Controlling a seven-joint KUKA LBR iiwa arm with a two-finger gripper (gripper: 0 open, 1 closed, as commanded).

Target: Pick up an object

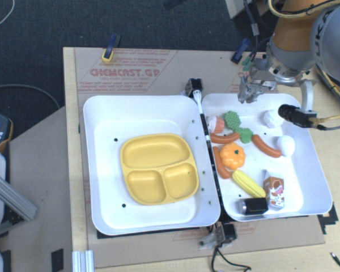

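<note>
1. the two white bins sit side by side: the left bin (96, 169) carries just a yellow divided tray (157, 168), while the right bin (317, 177) holds the loose play food, so i judge the right one to be the picking source.
2. the items lie scattered rather than stacked, which leaves room to approach most of them from above: a green broccoli piece (232, 119), a sausage (266, 146), an orange pumpkin (232, 156), a yellow corn cob (248, 183), a white egg (286, 145), a small carton (275, 191) and a dark cylinder (253, 206).
3. the gripper (249, 95) hangs at the far rim of the right bin with nothing between its fingers; whether they are spread or closed i cannot tell.
4. no object is picked yet. the nearest candidate, the broccoli piece, lies just beside the gripper, toward the camera and slightly left; the pumpkin and corn cob are farther down the bin.
</note>
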